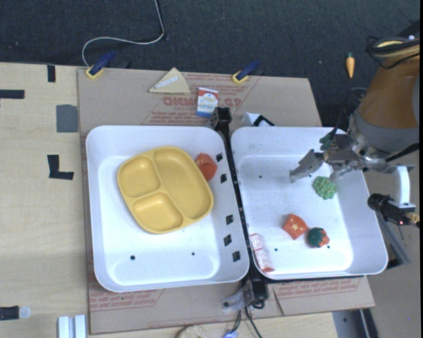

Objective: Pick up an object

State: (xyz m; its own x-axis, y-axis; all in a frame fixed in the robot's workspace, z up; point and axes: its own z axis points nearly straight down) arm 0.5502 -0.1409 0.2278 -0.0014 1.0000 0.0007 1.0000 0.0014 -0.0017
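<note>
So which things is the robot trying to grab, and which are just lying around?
For the job:
gripper
green broccoli toy
red toy
green and red toy
orange-red toy

Just lying about:
yellow divided plate
small carton
paper wedge

We see even, fairly bright overhead light. The white bins [99, 189] glare slightly, losing surface detail, while shadows beneath the yellow tray [166, 189] stay soft. The whole frame looks mildly blurred and grainy.

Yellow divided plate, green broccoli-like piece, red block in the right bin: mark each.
Yellow divided plate [165, 189]: camera view, centre ridge.
Green broccoli-like piece [325, 187]: camera view, its bumpy top.
Red block [295, 226]: camera view, top face.
</note>
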